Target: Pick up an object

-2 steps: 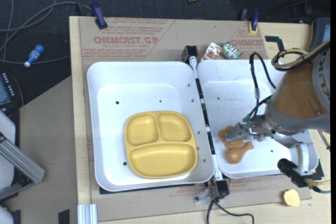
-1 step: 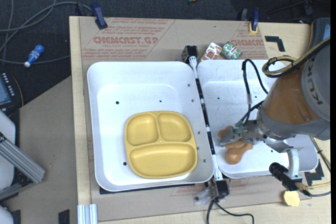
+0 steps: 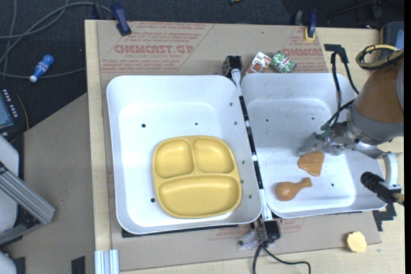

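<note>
Gripper (image 3: 319, 143) low in the right bin (image 3: 282, 109), over the tan food piece (image 3: 312, 163).

You cannot tell here whether the gripper is spread or closed (the wrist covers it). Centre it on that tan piece, which lies near the bin's right side, just far of the toy drumstick (image 3: 293, 188); keep clear of the drumstick. The yellow divided plate (image 3: 196, 176) sits in the left bin (image 3: 128, 138).

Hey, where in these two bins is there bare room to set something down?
Left bin: a bare strip along the back, between its far wall and the yellow divided plate. Right bin: the back-left floor is bare, behind the toy drumstick. Crowded: the right bin's front right, where the gripper sits by the tan piece.
</note>
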Controlling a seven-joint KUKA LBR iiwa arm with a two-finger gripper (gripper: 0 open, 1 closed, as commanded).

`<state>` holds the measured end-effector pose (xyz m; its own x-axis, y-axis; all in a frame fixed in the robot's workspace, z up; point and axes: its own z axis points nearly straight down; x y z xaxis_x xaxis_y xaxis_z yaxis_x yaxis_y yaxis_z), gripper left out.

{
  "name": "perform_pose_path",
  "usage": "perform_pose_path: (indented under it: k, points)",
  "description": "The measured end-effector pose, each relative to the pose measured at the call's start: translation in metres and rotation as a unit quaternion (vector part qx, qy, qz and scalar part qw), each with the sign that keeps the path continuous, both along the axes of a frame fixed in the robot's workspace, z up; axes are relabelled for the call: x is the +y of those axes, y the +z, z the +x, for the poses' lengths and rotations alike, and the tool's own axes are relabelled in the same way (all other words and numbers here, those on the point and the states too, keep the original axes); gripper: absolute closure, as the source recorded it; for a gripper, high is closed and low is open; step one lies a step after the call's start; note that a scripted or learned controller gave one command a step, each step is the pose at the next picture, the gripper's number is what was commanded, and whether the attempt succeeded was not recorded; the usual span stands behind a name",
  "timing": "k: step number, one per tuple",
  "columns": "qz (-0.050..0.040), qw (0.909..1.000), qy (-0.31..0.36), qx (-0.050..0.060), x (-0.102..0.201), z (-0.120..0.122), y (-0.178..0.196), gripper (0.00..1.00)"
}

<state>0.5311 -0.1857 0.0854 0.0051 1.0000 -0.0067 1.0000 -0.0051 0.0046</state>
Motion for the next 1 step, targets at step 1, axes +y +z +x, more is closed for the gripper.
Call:
perform_pose_path:
  k: [1]
  points:
    - [0.0051,1.0000,0.003,0.005,0.0419,-0.0293,-0.0013,0.00]
